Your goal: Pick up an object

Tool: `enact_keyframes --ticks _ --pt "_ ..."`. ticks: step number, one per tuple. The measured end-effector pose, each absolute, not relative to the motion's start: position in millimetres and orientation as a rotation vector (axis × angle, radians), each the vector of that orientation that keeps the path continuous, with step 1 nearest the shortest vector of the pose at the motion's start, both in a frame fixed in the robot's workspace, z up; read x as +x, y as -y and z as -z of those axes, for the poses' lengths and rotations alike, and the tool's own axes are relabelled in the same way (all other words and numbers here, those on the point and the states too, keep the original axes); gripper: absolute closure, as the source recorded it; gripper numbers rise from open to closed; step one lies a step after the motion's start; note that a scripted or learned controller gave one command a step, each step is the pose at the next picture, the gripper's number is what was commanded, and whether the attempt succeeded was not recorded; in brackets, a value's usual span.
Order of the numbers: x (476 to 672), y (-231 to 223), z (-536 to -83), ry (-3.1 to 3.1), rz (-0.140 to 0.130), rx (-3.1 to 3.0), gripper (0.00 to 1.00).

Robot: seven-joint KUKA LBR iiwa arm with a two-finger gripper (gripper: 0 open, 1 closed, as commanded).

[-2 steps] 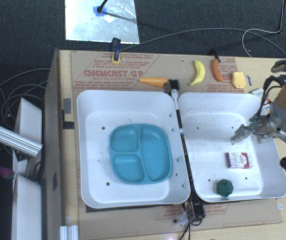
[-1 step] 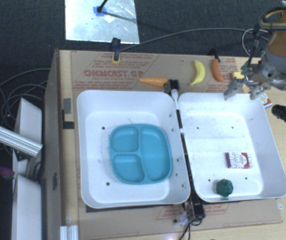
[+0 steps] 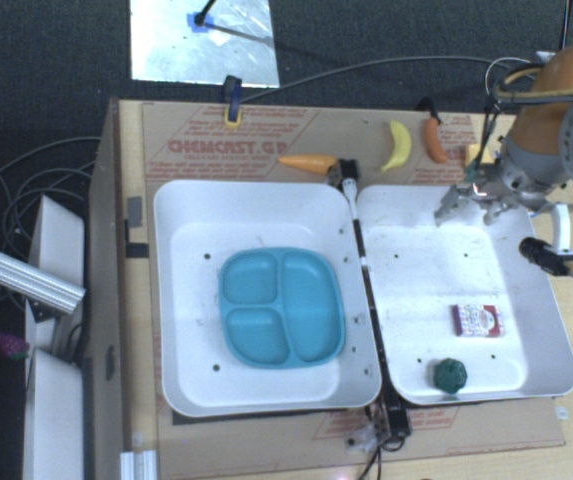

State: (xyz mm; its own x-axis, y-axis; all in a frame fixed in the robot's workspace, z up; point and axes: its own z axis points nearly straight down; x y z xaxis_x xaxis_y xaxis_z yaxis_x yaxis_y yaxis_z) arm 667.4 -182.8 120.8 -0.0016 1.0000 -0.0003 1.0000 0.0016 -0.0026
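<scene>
In the right bin [image 3: 421, 268] a small red and white box [image 3: 476, 320] lies flat near the right wall. A dark green lump [image 3: 450, 374] sits by the bin's front edge. My gripper [image 3: 468, 208] hangs over the bin's far right corner, well behind both objects. It is open, its fingers spread and nothing between them. The grey arm with the orange band [image 3: 556, 88] comes in from the upper right.
The left bin [image 3: 191, 268] holds a blue divided plate [image 3: 281, 305]. Behind the bins, on the cardboard, lie a carrot [image 3: 308, 163], a banana [image 3: 398, 146] and a red sausage [image 3: 434, 140]. A clip [image 3: 347, 175] joins the bins at the back.
</scene>
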Motion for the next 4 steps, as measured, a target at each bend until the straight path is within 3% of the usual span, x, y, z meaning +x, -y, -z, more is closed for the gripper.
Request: enact_keyframes --ticks 1,2,3,4 --pt "661.5 207.2 -209.8 2.229 0.004 -2.224 0.00" --pt "668.2 179.0 -91.2 2.226 0.000 -2.215 0.00" --pt "669.5 207.2 -125.6 2.228 0.003 -2.222 0.00" --pt "606.2 207.2 -206.6 2.227 0.003 -2.224 0.00"
